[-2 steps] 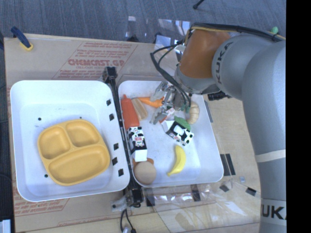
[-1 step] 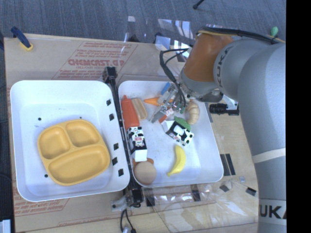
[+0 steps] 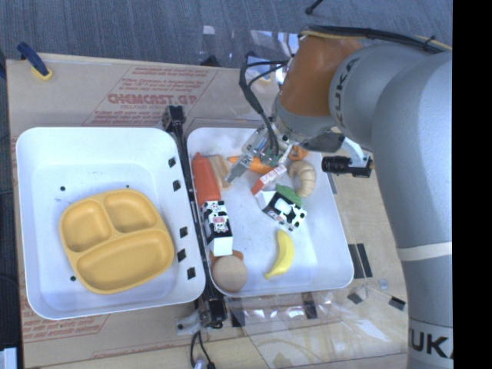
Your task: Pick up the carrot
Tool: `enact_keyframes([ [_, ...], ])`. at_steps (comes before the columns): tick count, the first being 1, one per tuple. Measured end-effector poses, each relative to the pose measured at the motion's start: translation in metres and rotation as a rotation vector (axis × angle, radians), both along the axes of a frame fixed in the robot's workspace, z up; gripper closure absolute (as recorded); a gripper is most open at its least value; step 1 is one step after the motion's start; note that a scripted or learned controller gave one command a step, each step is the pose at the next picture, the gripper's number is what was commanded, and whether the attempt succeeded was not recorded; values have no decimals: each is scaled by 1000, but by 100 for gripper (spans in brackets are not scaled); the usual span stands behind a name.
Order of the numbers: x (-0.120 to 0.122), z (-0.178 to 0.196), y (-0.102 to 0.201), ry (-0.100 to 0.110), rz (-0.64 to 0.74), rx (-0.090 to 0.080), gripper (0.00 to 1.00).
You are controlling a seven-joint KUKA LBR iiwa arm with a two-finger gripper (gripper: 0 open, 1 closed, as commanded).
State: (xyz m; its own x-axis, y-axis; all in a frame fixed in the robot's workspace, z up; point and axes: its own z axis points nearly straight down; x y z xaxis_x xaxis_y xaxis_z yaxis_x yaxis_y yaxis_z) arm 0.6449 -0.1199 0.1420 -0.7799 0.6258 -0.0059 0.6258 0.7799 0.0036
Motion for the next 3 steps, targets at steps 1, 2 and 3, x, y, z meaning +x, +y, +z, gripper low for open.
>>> enact_keyframes([
  [1, 3, -46, -22, 6, -78, 4, 0],
  [2, 2, 25, -56, -4, -63, -3, 0],
  [3, -3, -52, -53, 20, -102, 0, 0],
])
